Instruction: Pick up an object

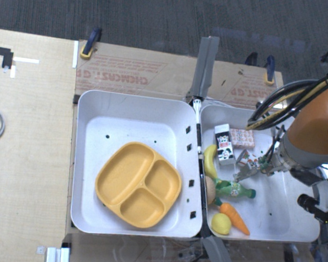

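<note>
The right bin (pixel 283 222) holds several small items. A banana (pixel 209 161) lies along its left wall, with a black-and-white carton (pixel 224 144) and a pink box (pixel 243 138) behind it. A green bottle (pixel 235 190) lies on its side in the middle. An orange carrot (pixel 235 218) and a yellow lemon (pixel 221 224) sit near the front left corner. A brown round item (pixel 210 190) rests against the left wall. My gripper (pixel 247 167) hangs low in the bin, just above and behind the green bottle and right of the carton.
The left bin (pixel 94 119) holds a yellow divided plate (pixel 138 183). A grey divider bar (pixel 204 67) runs between the bins at the back. My arm's orange band (pixel 316 125) and black cables (pixel 286 101) cover the right bin's back right part. Blue clamps (pixel 92 41) hold cardboard behind.
</note>
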`<action>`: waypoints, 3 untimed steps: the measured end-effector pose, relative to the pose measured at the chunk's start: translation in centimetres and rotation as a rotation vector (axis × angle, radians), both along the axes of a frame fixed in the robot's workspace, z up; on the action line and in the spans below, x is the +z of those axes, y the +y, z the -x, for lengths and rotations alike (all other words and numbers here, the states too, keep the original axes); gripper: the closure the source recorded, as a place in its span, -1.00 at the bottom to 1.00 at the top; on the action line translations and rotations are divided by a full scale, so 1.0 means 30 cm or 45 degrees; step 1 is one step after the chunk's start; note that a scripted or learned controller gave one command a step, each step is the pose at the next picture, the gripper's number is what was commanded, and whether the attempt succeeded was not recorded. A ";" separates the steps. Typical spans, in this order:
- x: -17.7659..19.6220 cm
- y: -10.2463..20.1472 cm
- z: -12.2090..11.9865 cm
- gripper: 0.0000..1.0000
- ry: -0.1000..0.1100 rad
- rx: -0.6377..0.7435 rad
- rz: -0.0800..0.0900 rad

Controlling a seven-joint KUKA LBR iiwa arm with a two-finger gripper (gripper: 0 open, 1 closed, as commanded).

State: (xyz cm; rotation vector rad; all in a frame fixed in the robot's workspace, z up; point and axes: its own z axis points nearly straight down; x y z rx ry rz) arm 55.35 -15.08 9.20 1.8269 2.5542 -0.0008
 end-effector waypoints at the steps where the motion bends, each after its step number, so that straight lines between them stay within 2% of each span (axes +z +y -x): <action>1: 0.201 -0.160 0.174 -1.00 0.001 -0.028 0.000; 2: 0.062 0.028 0.256 -1.00 0.005 -0.305 -0.001; 3: 0.329 0.287 0.254 -1.00 0.004 -0.503 0.001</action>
